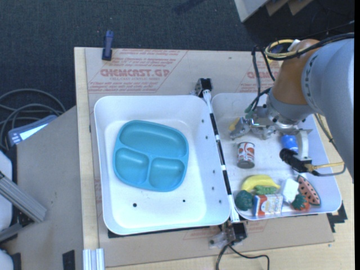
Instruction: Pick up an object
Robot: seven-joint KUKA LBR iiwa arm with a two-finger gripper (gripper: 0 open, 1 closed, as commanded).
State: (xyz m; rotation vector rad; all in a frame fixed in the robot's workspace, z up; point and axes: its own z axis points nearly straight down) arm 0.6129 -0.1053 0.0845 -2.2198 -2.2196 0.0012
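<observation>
My gripper [242, 127] hangs low in the upper left part of the right bin [225, 103], near the wall between the two bins. Just below it stands a small red and white can [246, 153], apart from the gripper. Along the bin's front lie a yellow banana [260, 181], a green broccoli [243, 199], a red and white carton [269, 205] and a watermelon slice [309, 190]. A small blue thing [288, 142] sits partly under the wrist. I see nothing held in the gripper.
The left bin [107, 151] holds a light blue divided plate [151, 155]. A white block [289, 189] lies between the banana and the watermelon slice. The grey arm with its orange band [289, 83] covers the right bin's back right corner.
</observation>
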